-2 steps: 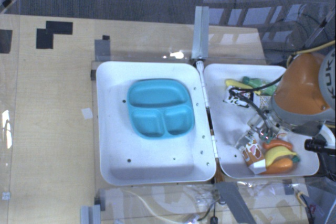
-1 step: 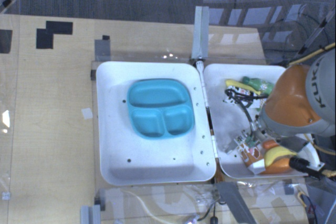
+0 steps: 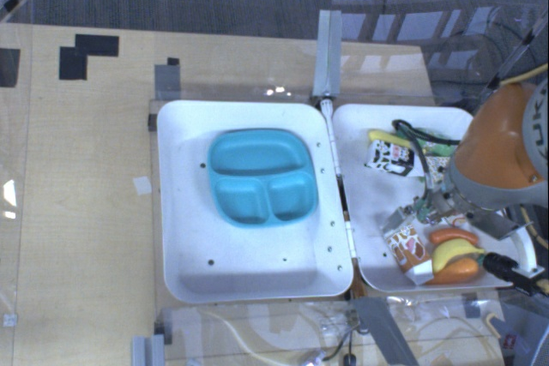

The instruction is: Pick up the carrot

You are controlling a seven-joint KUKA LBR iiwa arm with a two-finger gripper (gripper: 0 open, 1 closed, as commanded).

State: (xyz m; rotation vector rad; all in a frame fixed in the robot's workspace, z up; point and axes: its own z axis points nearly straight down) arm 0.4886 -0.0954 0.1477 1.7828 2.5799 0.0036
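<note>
The carrot, an orange piece, lies at the front right of the right bin, tucked under a yellow banana. Just behind the banana is a red-orange elongated item. My gripper hangs over the right bin's middle, a little behind and left of this pile and above a small snack box. The grey arm with its orange band covers the bin's right side. I see nothing held in the gripper.
A black-and-white packet and a yellow-green item lie at the back of the right bin. The left bin holds a blue sectioned tray. A ridge divides the bins.
</note>
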